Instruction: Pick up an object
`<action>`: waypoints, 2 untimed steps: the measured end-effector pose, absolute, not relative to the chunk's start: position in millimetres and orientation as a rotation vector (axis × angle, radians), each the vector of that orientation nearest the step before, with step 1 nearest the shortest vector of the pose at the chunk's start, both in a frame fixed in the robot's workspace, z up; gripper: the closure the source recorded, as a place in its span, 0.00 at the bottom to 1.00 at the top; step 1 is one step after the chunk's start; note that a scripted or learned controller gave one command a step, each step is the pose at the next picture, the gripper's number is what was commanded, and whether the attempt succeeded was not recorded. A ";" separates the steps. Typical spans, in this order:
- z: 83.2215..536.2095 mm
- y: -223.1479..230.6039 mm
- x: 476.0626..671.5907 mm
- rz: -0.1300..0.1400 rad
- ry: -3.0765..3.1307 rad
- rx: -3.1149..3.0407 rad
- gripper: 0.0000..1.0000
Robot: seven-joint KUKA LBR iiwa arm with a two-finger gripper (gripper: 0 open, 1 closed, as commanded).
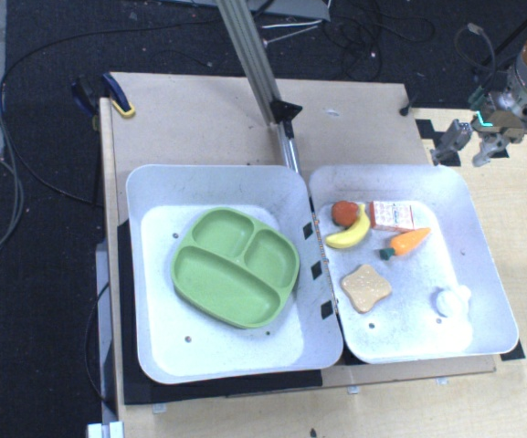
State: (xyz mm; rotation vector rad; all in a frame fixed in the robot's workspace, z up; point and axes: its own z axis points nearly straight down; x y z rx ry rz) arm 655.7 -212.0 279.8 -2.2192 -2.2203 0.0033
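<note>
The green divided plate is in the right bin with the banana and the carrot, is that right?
Not quite. The camera view shows the green divided plate in the left bin; the banana and carrot are in the right bin.

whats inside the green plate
The green plate in the left bin shows bare compartments, nothing lying in them. The food sits in the right bin. What lies under the plate is covered.

red-white carton [393,215], print too small to read
</note>
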 end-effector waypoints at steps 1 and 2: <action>282.0 -211.9 656.6 0.000 -2.224 -2.221 0.00; 220.0 -213.3 650.0 0.005 -2.218 -2.220 0.00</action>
